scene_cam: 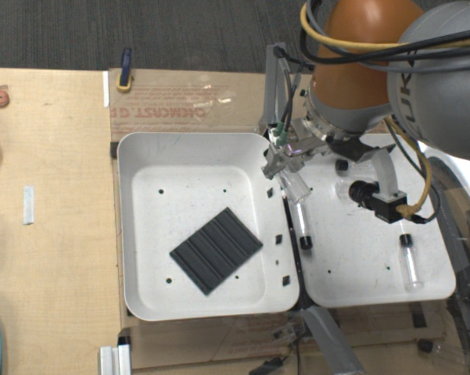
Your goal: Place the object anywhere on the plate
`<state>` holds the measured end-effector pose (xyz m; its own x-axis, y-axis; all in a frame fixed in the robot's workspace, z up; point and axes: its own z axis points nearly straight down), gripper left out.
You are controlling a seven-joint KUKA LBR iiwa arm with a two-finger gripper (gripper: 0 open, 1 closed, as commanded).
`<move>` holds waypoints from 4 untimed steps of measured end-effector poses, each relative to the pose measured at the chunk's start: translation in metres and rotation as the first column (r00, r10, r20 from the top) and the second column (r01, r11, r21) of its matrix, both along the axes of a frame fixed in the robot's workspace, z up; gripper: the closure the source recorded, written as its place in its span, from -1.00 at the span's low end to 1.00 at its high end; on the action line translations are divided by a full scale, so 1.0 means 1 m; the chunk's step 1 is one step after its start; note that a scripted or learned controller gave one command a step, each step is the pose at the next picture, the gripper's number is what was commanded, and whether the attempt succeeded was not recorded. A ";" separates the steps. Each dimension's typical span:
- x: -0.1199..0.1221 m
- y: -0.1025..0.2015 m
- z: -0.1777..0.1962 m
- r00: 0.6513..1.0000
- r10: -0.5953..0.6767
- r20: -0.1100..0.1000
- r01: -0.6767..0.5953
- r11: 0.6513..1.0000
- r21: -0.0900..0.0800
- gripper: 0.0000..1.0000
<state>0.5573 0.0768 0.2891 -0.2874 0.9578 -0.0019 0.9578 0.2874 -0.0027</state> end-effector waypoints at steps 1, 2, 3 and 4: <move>0.007 0.042 -0.083 0.989 0.149 -0.002 -0.149 0.989 0.001 1.00; 0.007 0.041 -0.083 0.989 0.149 -0.002 -0.149 0.989 0.001 -1.00; 0.007 0.039 -0.075 0.989 0.146 -0.004 -0.146 0.989 0.000 1.00; -0.022 0.022 0.003 0.909 0.416 0.003 -0.416 0.909 0.001 1.00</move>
